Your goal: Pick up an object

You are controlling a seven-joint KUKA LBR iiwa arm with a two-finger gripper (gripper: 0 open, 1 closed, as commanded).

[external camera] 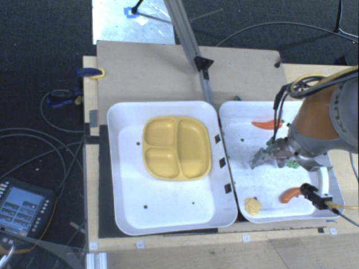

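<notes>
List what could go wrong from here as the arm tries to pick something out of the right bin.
1. The claw sits low over bare floor of the right bin, apart from every item, so it may well close on nothing.
2. The orange piece and the yellow piece lie near the bin's front wall; a grasp there could catch the rim.
3. The upper orange piece lies partly behind the arm's cables, which could hinder aiming.

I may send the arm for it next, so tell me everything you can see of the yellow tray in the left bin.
The yellow tray is a rounded, squarish dish that looks like matte plastic, split by raised ridges into three compartments: two smaller ones on the left, one long one on the right. It lies flat, open side up and slightly rotated, on the floor of the left bin, toward its far end. Nothing sits in it, and the gripper is over the other bin.
</notes>
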